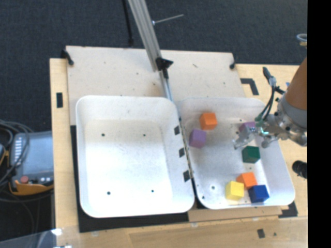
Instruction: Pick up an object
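Observation:
The right bin (227, 107) holds several small cubes. An orange cube (208, 120) and a purple cube (197, 137) lie at its far left. A green cube (251, 154) sits near the middle right. A second orange cube (249, 179), a yellow cube (235, 190) and a blue cube (258, 193) cluster at the front right. My gripper (244, 137) hangs low over the bin's right half, just above and left of the green cube. A small purplish shape (250, 125) shows right beside the gripper; I cannot tell what it is.
The left bin (129, 154) stands beside the right one, and they meet at a shared rim (183, 154). A slanted metal camera pole (147, 30) rises behind the bins. The arm's orange band (299, 89) is at the right.

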`<control>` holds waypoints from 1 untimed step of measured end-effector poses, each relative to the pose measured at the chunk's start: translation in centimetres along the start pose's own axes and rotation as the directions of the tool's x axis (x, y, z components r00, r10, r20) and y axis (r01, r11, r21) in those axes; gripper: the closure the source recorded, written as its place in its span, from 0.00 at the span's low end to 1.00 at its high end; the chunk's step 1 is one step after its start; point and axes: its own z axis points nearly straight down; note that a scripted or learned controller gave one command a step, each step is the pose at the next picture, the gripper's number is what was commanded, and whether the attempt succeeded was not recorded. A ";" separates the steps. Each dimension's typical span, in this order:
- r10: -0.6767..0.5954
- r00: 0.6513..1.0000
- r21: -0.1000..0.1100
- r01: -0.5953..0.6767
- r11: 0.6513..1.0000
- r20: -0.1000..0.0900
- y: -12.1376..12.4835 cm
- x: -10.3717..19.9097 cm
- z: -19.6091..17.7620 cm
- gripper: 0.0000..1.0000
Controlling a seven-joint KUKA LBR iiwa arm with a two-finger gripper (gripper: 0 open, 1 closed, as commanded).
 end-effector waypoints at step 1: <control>0.002 1.000 -0.006 -0.002 1.000 0.001 0.1 0.0 -0.3 0.00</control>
